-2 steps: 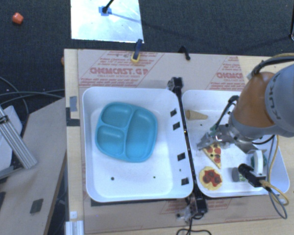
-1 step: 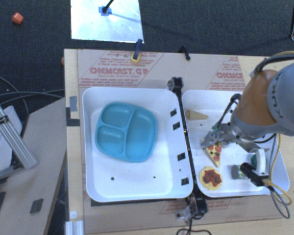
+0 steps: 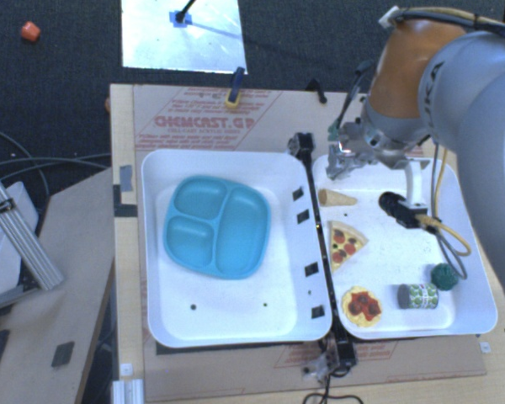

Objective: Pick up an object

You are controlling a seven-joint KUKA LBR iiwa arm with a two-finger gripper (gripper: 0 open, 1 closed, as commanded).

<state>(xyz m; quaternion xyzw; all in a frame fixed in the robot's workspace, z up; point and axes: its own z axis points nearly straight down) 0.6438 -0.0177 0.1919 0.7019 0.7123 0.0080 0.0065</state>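
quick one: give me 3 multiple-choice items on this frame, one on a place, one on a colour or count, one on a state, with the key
1. Where does the divided plate lie?
A. in the left bin
B. in the right bin
C. on the floor

2. What colour is the divided plate?
A. red
B. light blue
C. yellow

3. How does the small can lie in the right bin?
A. upright
B. stacked on the pizza slice
C. on its side

Key:
1 A, it sits inside the left bin, across the divider from the claw.
2 B, it is light blue all over.
3 C, its printed wall faces up, apart from the pizza slice.
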